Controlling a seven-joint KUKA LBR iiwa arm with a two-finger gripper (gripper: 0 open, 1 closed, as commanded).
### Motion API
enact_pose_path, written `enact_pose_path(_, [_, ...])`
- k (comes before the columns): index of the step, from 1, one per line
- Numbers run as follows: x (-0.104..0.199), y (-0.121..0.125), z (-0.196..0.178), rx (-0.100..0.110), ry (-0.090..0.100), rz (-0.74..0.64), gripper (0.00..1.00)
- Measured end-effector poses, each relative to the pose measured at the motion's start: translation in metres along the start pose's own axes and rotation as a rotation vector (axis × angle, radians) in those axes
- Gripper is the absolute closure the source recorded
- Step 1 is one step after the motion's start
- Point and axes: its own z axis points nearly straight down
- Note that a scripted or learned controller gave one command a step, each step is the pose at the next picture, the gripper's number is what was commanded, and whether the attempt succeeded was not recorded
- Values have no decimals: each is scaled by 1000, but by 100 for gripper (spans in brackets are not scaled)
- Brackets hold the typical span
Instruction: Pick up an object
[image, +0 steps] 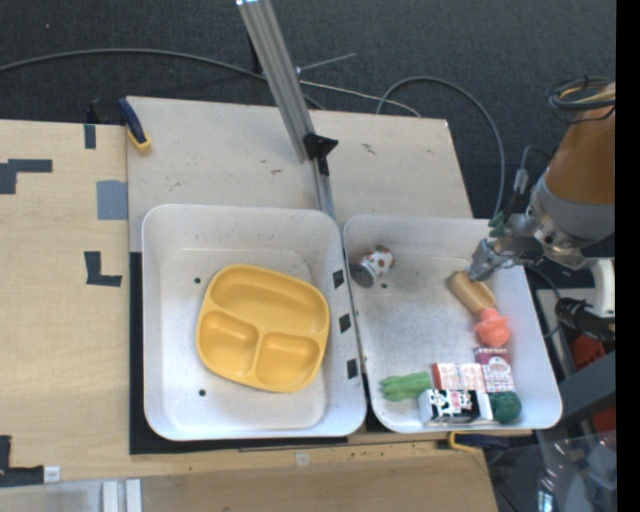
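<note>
My gripper hangs over the far right part of the right bin, just above the upper end of a tan cylinder. Nothing shows between its fingers. Below the cylinder lies a pink-orange lump. A small white cup with red marks lies near the bin's left wall. Along the near edge sit a green leafy piece, a red-and-white box, a black-and-white box and a dark green ball.
The left bin holds a yellow divided plate. A grey metal pole slants down to the ridge between the bins. Cables trail across the dark floor at the back.
</note>
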Motion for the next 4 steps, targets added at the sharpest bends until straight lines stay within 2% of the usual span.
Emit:
enact_pose_path(1, [48, 2, 8, 5, 2, -4, 100])
enact_pose_path(2, [110, -2, -1, 5, 3, -7, 100])
enact_pose_path(4, [207, -21, -5, 6, 3, -6, 100])
